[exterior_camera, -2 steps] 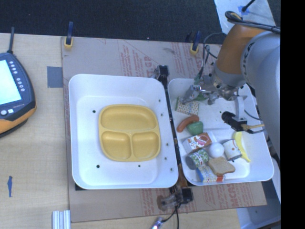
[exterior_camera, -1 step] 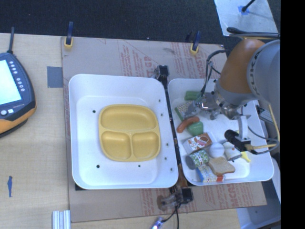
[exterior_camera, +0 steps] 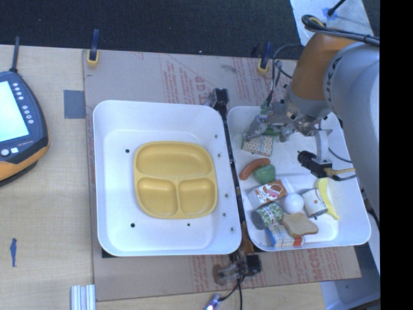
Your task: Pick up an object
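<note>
My gripper (exterior_camera: 266, 130) hangs low over the far end of the right bin (exterior_camera: 352, 236), with the grey arm and its orange band rising to the right. Just under and in front of it lies a small green-and-white patterned packet (exterior_camera: 258, 146); whether the gripper touches it is unclear. Nearer the front lie an orange sausage (exterior_camera: 253, 167), a green lump (exterior_camera: 264, 174), a red-and-white carton (exterior_camera: 268, 192), a white ball (exterior_camera: 293, 203), a yellow banana (exterior_camera: 327, 197) and a slice of toast (exterior_camera: 299, 224).
The left bin (exterior_camera: 110, 173) holds a yellow divided plate (exterior_camera: 175, 179). A tablet-like pendant (exterior_camera: 19, 124) lies at the bench's left edge. More small items, a green can (exterior_camera: 271, 212) and a blue box (exterior_camera: 278, 237), crowd the right bin's front.
</note>
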Robot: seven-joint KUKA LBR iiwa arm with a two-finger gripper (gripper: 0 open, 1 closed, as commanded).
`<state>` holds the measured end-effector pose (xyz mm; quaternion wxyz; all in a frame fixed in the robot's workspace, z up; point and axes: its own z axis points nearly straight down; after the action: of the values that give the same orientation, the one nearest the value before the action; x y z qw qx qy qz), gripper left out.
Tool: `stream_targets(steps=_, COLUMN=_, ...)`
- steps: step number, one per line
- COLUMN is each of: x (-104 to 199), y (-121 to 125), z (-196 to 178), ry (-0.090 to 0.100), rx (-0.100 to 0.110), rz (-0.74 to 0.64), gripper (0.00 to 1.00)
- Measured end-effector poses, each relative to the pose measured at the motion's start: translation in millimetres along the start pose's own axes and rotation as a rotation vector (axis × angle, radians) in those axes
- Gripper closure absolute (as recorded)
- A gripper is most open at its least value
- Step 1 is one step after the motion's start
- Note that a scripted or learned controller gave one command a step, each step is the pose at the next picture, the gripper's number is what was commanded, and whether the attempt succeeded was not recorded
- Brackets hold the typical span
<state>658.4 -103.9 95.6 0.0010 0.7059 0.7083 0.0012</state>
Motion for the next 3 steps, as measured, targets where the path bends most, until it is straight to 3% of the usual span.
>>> stream_targets(steps=1, x=5, y=-59, z=4, ry=-0.002, rx=0.008, rz=-0.003, gripper=0.0)
stream_targets(steps=2, x=-2, y=-26, z=4, ry=0.0, rx=0.006, rz=-0.001, gripper=0.0)
stream_targets(steps=3, x=-1, y=-77, z=4, ry=-0.001, rx=0.008, rz=-0.003, gripper=0.0)
